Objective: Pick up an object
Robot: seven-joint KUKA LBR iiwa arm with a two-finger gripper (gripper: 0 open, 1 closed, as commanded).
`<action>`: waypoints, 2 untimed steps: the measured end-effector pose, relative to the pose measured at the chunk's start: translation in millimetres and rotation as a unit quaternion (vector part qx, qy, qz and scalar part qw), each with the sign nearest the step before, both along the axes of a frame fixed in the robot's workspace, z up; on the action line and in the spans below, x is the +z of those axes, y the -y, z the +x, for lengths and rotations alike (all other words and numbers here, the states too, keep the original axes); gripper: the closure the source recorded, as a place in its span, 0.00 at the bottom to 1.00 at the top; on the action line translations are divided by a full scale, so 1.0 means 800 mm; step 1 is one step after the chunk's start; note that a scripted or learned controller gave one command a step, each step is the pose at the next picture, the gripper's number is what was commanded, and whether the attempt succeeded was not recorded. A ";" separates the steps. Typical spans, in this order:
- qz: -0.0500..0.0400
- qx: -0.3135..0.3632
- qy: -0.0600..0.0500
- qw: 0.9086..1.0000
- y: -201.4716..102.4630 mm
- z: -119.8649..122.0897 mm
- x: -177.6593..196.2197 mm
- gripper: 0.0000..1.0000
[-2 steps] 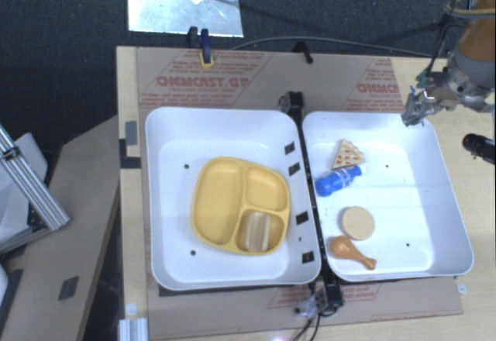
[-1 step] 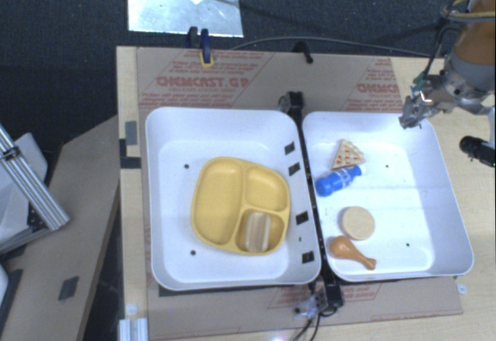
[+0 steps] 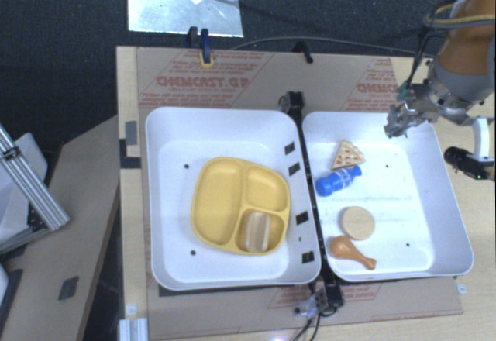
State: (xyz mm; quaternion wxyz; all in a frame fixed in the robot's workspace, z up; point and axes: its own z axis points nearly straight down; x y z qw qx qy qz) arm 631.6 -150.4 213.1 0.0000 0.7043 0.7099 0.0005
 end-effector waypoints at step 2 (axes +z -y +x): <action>0.001 0.000 0.000 1.000 -0.121 -0.048 0.007 1.00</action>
